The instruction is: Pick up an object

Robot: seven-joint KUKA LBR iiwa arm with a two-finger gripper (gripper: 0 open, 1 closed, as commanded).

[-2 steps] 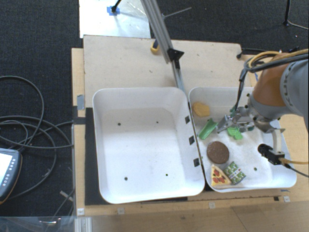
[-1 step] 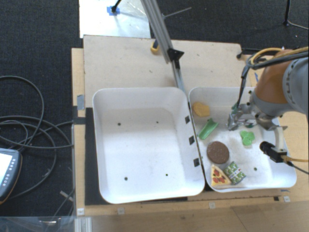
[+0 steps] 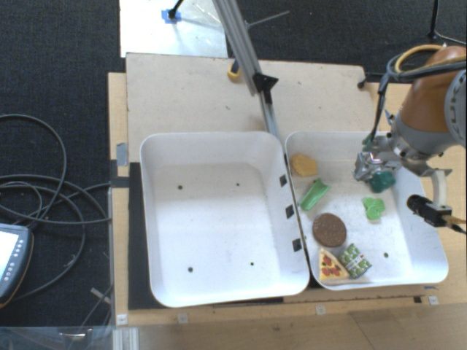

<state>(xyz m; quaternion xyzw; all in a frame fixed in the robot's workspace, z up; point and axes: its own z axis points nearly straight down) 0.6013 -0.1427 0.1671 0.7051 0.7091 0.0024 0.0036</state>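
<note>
The right bin [image 3: 427, 265] holds several small toys. My gripper [image 3: 371, 168] hangs over the bin's back right part, below the orange band of the arm [image 3: 430, 111]. A dark teal object [image 3: 381, 181] lies directly under and against the gripper's tip, partly covered by it. I cannot tell whether the teal object is gripped or just lying beneath. A bright green toy [image 3: 374, 208] lies just in front of it.
Further left in the right bin are a tan chunk [image 3: 304, 165], a green wedge [image 3: 314, 194], a brown disc [image 3: 330, 230], a pizza slice [image 3: 332, 266] and a green patterned block [image 3: 355, 260]. The left bin [image 3: 157, 159] stands alongside. A metal pole [image 3: 244, 42] slants over the bench.
</note>
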